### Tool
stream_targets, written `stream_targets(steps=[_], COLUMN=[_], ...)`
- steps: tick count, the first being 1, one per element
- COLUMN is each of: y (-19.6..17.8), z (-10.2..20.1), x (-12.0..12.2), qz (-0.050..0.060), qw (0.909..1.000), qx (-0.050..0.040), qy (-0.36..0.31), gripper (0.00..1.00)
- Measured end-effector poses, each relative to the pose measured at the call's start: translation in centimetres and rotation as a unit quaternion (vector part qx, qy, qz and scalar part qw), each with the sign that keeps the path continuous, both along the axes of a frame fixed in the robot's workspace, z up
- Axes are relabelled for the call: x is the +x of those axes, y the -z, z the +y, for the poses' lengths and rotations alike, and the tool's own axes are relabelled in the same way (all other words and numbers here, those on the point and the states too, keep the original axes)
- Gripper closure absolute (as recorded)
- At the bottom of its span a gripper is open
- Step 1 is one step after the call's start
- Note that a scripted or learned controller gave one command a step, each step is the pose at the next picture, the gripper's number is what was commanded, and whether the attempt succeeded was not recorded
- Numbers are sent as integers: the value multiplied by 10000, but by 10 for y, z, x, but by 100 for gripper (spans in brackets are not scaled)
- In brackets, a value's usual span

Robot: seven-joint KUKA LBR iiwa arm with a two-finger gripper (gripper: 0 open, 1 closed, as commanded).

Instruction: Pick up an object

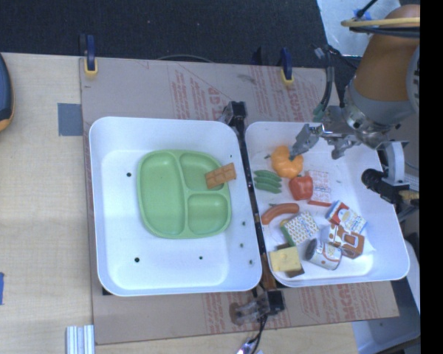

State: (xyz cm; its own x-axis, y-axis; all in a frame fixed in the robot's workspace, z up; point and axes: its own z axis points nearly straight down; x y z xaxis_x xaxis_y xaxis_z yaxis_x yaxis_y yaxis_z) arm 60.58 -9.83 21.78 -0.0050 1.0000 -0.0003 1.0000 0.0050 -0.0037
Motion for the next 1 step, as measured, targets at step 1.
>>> stream_targets(steps=[1], y=[134], z=[-6], x=[39], qz=[49], qw=[10000], qx=[-2], qy=[-18], gripper=[0])
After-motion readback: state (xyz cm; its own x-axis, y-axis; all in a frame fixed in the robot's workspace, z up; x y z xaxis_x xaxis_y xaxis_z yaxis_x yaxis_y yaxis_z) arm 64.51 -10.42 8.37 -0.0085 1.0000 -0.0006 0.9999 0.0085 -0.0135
